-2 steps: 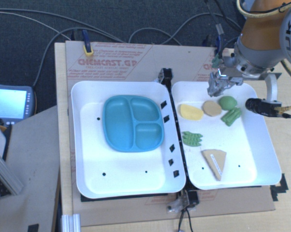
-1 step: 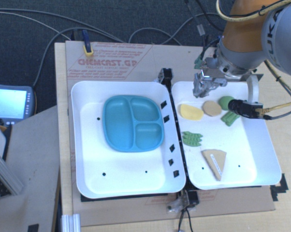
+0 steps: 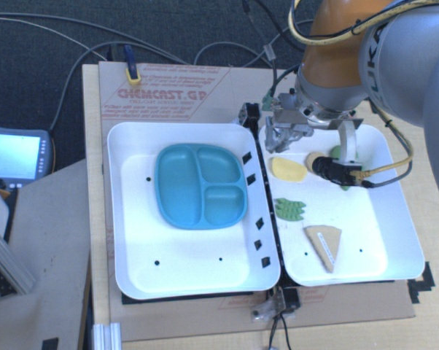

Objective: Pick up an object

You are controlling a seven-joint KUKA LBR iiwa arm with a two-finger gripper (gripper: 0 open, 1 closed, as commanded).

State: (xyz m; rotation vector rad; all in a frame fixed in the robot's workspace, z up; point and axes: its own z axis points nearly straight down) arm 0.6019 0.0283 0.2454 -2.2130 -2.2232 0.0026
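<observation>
My gripper (image 3: 279,138) hangs over the back left corner of the right bin (image 3: 394,217), close to the divider between the bins. Just in front of it a flat yellow piece (image 3: 287,169) lies on the bin floor, apart from the gripper as far as I can see. Nearer the front lie a green leafy piece (image 3: 290,208) and a tan wedge (image 3: 324,243). A small green thing (image 3: 336,152) peeks out to the right of the gripper, partly hidden by a black part on the wrist. Nothing is visibly held.
A blue divided plate (image 3: 202,186) lies in the left bin (image 3: 132,239). The grey and orange arm (image 3: 343,42) covers the back of the right bin. Cables trail over the bench behind the bins.
</observation>
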